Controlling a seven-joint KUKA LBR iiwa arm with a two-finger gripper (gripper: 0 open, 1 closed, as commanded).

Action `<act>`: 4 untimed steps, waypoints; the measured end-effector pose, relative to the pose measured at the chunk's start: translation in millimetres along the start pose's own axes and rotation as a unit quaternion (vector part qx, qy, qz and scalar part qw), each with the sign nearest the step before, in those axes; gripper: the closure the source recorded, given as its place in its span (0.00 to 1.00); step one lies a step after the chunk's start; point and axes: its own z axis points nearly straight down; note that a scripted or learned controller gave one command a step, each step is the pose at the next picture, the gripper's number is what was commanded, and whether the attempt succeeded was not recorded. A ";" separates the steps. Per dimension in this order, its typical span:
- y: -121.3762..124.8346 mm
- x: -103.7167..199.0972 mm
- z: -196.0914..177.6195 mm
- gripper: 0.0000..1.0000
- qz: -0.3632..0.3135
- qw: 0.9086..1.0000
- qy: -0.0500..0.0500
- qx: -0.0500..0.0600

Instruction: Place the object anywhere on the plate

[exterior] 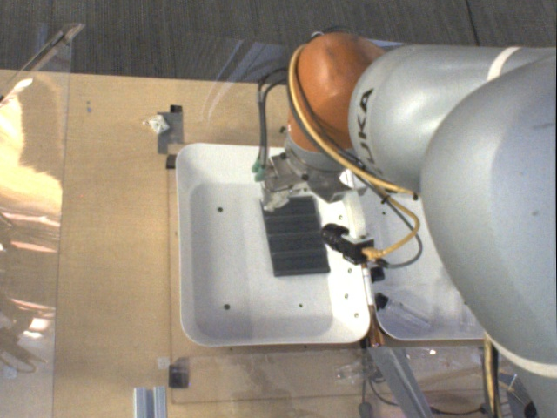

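Observation:
A dark, ribbed rectangular slab point(296, 236) lies flat on the floor of the left white bin point(209, 259), toward its right side. My gripper point(277, 192) hangs over the slab's upper left end, under the orange band point(326, 85) and the grey wrist. Most of the gripper is hidden by the wrist, and I cannot make out whether it touches the slab. I see no other loose object in the bin.
The big grey arm point(470, 164) covers most of the right bin point(418, 319). A yellow cable with a black plug point(344, 242) dangles by the slab's right edge. Small black brackets point(174, 129) point(178, 373) stand on the wooden bench outside the left bin.

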 end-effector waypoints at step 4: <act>93.2 64.2 -47.6 1.00 -0.378 0.926 -0.001 -0.001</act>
